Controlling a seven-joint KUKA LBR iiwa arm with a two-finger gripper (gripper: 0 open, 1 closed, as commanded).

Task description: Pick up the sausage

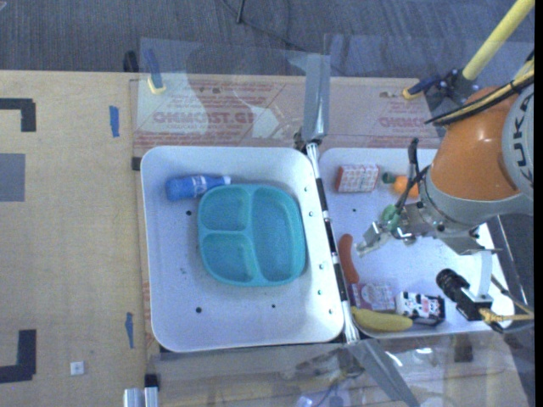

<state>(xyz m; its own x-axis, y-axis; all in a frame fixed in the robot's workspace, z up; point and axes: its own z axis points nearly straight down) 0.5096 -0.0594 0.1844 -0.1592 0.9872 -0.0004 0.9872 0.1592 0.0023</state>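
The sausage lies in the right bin, by its left wall. It sits at eight o'clock from the gripper, close by, not touching. The gripper is open and holds nothing.

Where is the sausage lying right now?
The sausage lies in the right bin, along its left wall, just above the banana and left of the pincer.
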